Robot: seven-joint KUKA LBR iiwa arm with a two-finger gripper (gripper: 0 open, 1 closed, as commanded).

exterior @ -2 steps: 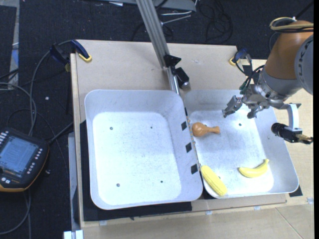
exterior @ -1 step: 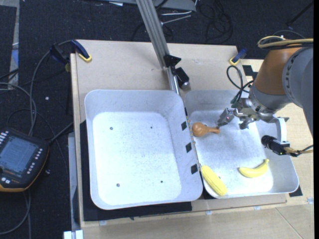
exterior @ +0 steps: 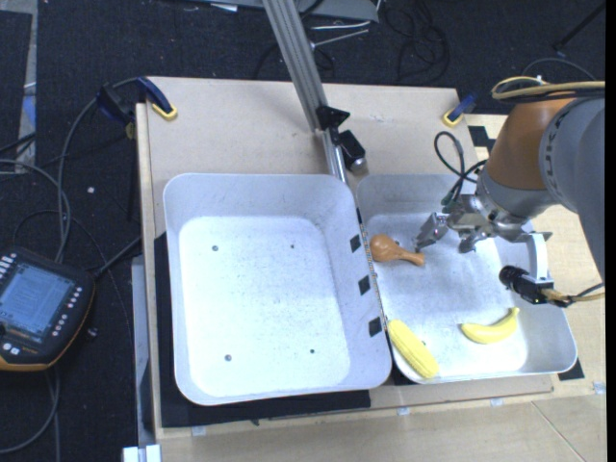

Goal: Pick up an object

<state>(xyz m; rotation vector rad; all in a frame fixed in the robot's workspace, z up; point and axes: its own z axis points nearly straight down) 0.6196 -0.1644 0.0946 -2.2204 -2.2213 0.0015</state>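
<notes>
1. One bench (exterior: 250,114) is seen bearing everything; it is held at its far corners by two clamps, one on the left (exterior: 154,99) and one on the right (exterior: 457,112), judged to be there so that it cannot shift under the arm.
2. Two white bins are counted, set side by side and touching along a shared edge, so that a thing can be carried across from one to the other. Nothing is seen lying in the left bin (exterior: 188,195); the right bin (exterior: 553,359) holds all the loose things.
3. One arm (exterior: 549,152) is reached in from the right, bent down over the right bin's far half.
4. One gripper (exterior: 450,231) is held low above that bin's floor, its two fingers spread apart, with nothing seen between them. It is placed just beside the brown piece, which is judged to be the intended target.
5. Three loose things are counted in the right bin, one of each kind:
   - one ear of corn (exterior: 412,348), laid against the near-left corner;
   - one banana (exterior: 491,328), laid near the front wall, well apart from the gripper;
   - one brown pear-shaped toy (exterior: 393,250), laid near the shared edge, not yet grasped.
</notes>
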